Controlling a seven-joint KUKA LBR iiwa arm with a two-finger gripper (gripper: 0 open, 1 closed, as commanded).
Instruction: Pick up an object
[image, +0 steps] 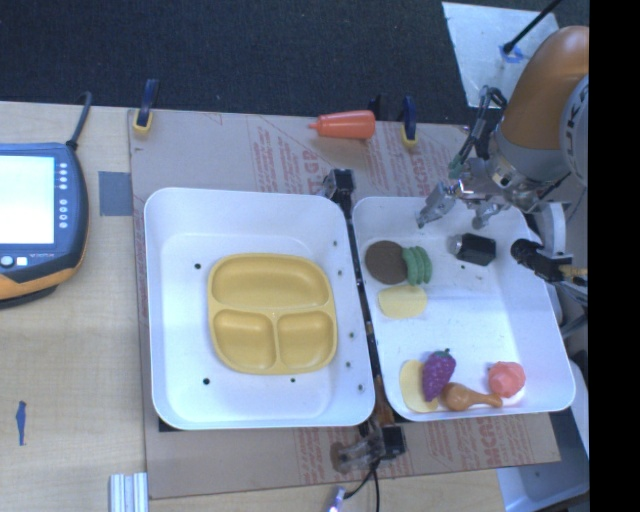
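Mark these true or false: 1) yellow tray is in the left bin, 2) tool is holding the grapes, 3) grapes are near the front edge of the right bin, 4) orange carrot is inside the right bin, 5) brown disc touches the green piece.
1) The yellow divided tray lies in the left bin. True.
2) The tool holds the purple grapes. False: the tool is over the far end of the right bin, well away from the grapes, with nothing seen between its fingers.
3) The grapes lie near the right bin's front edge. True.
4) The orange carrot is inside the right bin. False: it lies on the cardboard behind both bins.
5) The brown disc touches the green piece. True.
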